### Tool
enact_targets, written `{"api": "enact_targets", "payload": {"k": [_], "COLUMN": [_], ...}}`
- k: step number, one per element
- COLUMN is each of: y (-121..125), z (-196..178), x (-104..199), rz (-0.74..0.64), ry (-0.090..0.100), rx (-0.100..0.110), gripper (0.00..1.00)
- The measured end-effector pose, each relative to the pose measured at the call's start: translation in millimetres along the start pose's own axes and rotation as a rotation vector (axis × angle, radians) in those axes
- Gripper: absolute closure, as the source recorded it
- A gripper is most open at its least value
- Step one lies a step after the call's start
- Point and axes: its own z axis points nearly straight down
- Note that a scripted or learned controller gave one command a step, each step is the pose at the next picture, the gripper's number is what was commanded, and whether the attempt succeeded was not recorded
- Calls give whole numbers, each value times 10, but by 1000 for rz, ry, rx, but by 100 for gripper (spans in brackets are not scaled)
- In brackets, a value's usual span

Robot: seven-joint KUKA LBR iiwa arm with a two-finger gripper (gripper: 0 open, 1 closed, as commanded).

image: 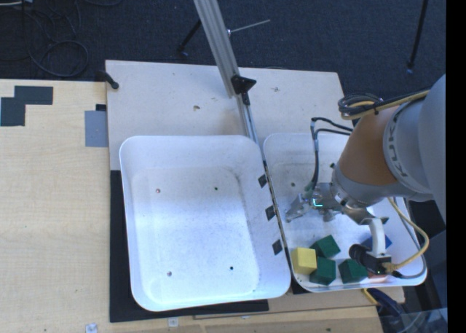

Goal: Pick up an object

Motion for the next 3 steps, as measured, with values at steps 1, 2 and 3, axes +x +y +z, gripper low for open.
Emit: {"api": "enact_targets", "payload": {"k": [1,2,3], "y": [445,1099,1074], "z": [11,18,-76], "x": [-8,18,36], "rz": [-2,-3,-12], "ry": [1,1,0], "rx": [1,0,8], "gripper": [0,0,100]}}
